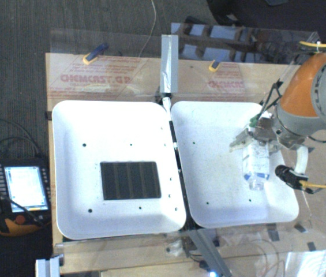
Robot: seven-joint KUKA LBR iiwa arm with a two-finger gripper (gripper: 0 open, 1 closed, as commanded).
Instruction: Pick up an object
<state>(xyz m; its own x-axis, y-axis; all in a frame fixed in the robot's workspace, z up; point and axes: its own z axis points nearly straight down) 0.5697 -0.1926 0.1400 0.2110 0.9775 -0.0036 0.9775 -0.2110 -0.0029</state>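
A clear plastic bottle [257, 163] with a bluish end lies lengthwise at the right side of the right bin [209, 154]. Its upper end reaches up to my gripper [258, 133], which sits directly over it at the end of the grey arm with the orange band [301, 91]. The gripper's underside is hidden by the wrist, so its grip on the bottle is not visible. A dark ribbed rectangular block [130, 180] lies flat in the middle of the left bin [76, 131].
A metal post [169, 65] stands behind the seam between the two bins. A handheld pendant with a lit screen [23, 188] lies on the floor to the left. A black and yellow cable end [292, 178] hangs by the right bin's rim.
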